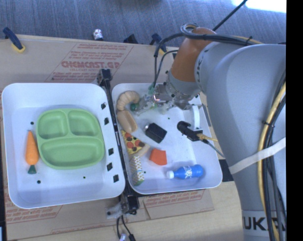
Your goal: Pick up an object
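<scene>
— Where was the arm [226, 79] when you looked?

— It reached in from the right of the frame, and its end effector [159, 98] sat low over the upper part of the right bin [211, 177]. I couldn't tell whether it was spread or pressed together; the wrist hid that.

— And what lay under it?

— A croissant [127, 99] was just to its left, near the bin's upper left corner, with a bread roll [126, 120] below that. A small black block [155, 132] lay near the middle, a pizza slice [133, 144] by the left wall, an orange wedge [158, 157] lower down and a blue bottle [186, 172] on its side near the bottom edge.

— The left bin [11, 185]?

— It held a green divided plate [70, 137] and, beside it on the left, a toy carrot [31, 149]. Cardboard [86, 59] covered the bench under both bins.
</scene>
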Available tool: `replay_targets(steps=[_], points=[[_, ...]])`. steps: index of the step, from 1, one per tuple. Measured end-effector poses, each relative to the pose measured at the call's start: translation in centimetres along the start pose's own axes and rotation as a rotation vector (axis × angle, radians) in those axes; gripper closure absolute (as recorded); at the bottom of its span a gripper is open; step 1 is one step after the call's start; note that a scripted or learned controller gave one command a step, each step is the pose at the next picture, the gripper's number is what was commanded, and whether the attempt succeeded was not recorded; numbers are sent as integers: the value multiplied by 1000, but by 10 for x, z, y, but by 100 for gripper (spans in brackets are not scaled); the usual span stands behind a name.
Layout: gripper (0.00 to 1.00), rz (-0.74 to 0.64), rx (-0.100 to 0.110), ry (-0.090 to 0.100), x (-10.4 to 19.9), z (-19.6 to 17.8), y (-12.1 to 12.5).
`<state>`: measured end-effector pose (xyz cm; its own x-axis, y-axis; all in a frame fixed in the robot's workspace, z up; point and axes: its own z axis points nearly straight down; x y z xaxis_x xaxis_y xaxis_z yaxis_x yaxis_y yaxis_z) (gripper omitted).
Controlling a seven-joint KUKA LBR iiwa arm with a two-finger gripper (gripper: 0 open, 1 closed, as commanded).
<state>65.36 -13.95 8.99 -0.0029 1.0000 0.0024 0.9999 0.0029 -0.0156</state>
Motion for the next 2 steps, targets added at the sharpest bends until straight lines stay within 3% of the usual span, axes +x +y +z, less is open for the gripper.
replay_targets(steps=[1, 2], points=[[0, 7, -6, -21, 36, -3, 0], [100, 3, -1, -11, 40, -12, 0]])
